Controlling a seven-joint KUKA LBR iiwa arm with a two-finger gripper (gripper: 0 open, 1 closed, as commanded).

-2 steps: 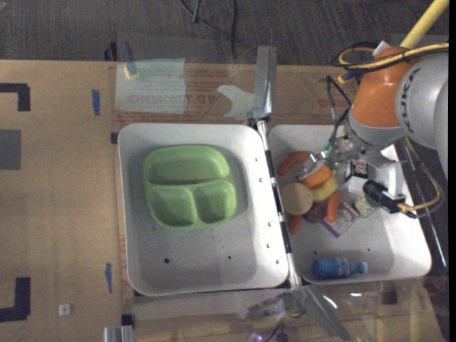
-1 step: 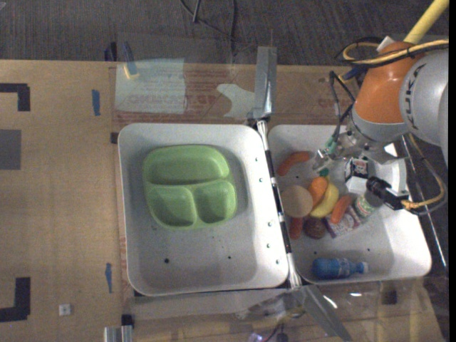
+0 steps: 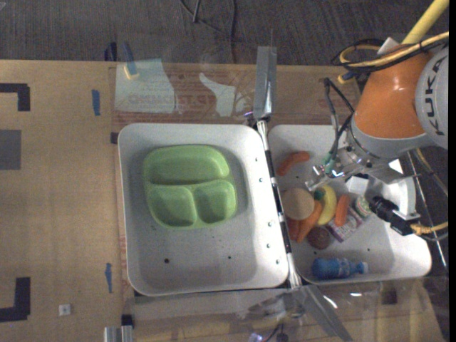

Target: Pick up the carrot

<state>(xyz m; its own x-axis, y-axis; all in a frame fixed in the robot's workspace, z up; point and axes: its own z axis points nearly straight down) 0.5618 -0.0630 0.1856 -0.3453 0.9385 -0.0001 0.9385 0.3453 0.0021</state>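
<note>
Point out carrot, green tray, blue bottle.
carrot [image 3: 307, 224]: camera view, middle of its orange body, right bin.
green tray [image 3: 189, 185]: camera view, ridge between its compartments, left bin.
blue bottle [image 3: 338, 267]: camera view, middle of its body.

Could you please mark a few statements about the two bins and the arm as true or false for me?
1. The green divided tray lies in the left bin. True.
2. The blue bottle lies in the left bin. False: it lies in the right bin, near its front edge.
3. The gripper is above the right bin. True.
4. The green divided tray holds a carrot. False: its compartments hold nothing; a carrot lies in the right bin, among the other items.
5. The arm has an orange band. True.
</note>
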